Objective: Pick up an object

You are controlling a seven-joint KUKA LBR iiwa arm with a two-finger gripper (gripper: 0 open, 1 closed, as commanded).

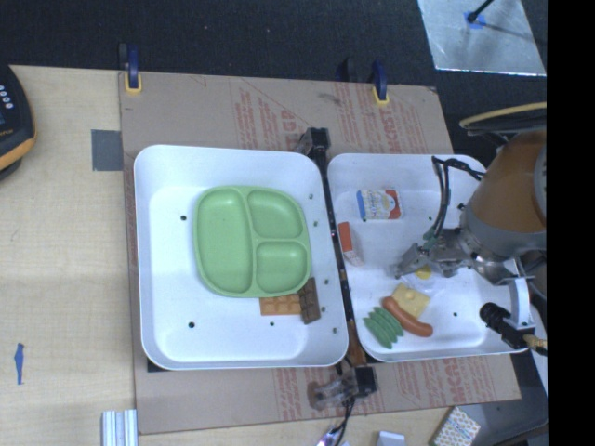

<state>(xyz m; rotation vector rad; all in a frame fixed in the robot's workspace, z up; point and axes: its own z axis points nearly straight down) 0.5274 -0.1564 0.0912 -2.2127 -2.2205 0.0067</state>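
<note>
My gripper (412, 263) is low in the right bin (372, 167), reaching in from the right, its grey fingers pointing left just above a yellow cheese wedge (412, 299). A toy hot dog (406, 320) and a green pea pod (381, 327) lie just in front of the cheese. A small white carton (378, 203) sits toward the back of the bin, and an orange-and-white piece (346, 239) lies by the left wall. I see nothing between the fingers.
The left bin (158, 249) holds a green divided plate (251, 240), with an orange brick (281, 306) and a brown block (309, 299) in front of it. Clamps sit at the bins' shared edge, front and back.
</note>
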